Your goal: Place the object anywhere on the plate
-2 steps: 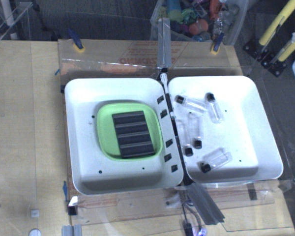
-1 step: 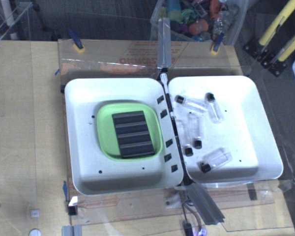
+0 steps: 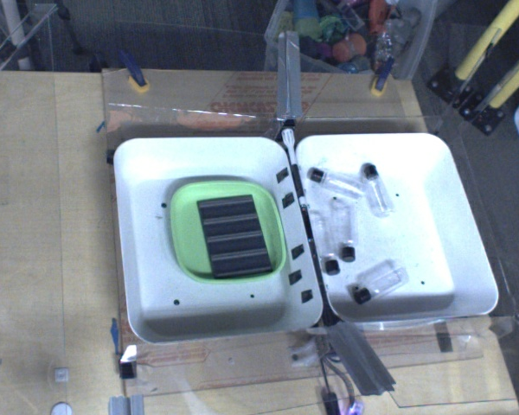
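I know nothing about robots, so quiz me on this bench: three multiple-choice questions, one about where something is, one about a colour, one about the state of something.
1. Where is the green square plate?
A. In the left white bin
B. In the right white bin
C. On the wooden bench

2. What colour are the caps of the clear plastic vials?
A. Red
B. Black
C. Yellow

3. How do the clear plastic vials rest?
A. Standing upright
B. Stacked on the plate
C. Lying on their sides

Answers: 1 A, the plate sits in the left bin. 2 B, each vial ends in a black cap. 3 C, they lie flat, scattered across the right bin's floor.
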{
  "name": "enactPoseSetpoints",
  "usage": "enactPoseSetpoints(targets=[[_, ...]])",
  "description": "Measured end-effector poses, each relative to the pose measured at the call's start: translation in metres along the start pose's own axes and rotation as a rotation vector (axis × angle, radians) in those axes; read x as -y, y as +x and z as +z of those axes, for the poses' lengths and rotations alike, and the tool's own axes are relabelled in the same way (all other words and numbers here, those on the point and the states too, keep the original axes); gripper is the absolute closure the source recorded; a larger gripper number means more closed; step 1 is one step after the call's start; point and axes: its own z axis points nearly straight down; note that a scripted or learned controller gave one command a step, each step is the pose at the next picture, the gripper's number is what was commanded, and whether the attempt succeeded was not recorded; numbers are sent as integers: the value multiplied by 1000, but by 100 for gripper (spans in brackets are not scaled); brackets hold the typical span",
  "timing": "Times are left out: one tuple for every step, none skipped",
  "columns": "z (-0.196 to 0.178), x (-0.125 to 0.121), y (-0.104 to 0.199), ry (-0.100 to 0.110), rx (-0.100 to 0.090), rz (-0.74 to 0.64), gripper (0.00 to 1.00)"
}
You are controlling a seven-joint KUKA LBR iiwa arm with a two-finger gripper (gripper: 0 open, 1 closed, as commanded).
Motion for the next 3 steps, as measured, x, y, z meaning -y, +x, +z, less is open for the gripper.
enactPoseSetpoints(targets=[[0, -9, 51, -5, -3, -1, 0], [0, -12, 64, -7, -5, -3, 0], [0, -1, 4, -2, -1, 8, 0]])
